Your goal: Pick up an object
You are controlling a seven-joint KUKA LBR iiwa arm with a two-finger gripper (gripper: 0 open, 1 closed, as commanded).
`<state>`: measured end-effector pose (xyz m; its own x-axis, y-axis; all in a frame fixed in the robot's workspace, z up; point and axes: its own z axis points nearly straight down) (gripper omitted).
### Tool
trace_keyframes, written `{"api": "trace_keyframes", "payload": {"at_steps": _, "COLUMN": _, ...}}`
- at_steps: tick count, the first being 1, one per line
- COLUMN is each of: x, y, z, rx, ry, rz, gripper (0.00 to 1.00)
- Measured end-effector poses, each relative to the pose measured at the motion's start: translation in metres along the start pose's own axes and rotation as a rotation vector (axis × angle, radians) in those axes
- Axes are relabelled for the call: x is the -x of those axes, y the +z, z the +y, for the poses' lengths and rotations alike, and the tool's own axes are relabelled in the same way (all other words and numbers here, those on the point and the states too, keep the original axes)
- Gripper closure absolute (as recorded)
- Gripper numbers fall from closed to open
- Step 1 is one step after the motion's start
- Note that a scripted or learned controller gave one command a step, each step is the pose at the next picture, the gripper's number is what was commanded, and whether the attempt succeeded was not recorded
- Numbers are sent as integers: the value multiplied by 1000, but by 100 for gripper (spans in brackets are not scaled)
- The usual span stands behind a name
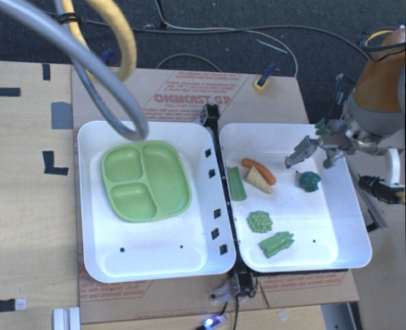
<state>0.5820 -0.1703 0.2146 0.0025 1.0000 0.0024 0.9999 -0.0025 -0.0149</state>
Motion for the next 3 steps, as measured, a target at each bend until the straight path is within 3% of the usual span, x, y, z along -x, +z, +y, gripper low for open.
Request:
{"api": "trace_keyframes", "payload": {"at_steps": 1, "x": -1, "y": -7, "z": 2, "rx": 12, "ry": -4, "rz": -2, "gripper": 0}}
{"api": "trace_keyframes", "payload": {"at_steps": 3, "x": -19, "y": 114, "z": -3, "rx": 7, "ry": -5, "rz": -1, "gripper": 0}}
